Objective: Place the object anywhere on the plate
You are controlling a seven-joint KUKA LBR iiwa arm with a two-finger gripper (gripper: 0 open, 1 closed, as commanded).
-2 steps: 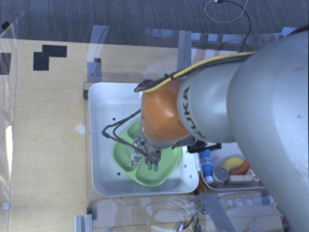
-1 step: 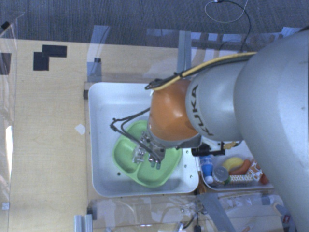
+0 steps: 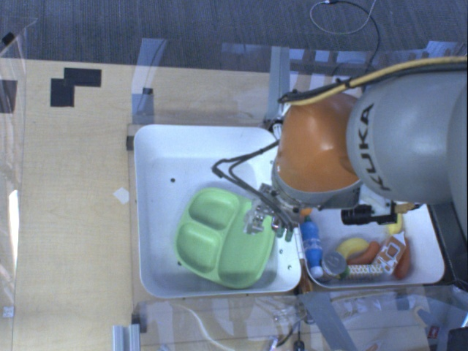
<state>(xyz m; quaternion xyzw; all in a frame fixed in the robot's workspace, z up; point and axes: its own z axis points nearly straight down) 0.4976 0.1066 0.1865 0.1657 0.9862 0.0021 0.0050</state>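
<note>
- Your gripper (image 3: 265, 221) hangs over the right edge of the green plate (image 3: 219, 236); from this angle you cannot tell how it is set or whether it carries anything.
- You see the plate, with its three compartments, lying in the left bin (image 3: 157, 189).
- Look to the right bin (image 3: 431, 269): a blue bottle (image 3: 311, 241), a yellow banana (image 3: 353, 246), a small can (image 3: 334, 263) and a reddish piece lie there, beside the plate's bin.
- Both bins rest on your desk (image 3: 66, 210).

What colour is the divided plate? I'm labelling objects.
Light green plate, seen in the camera view, in the left bin.
</note>
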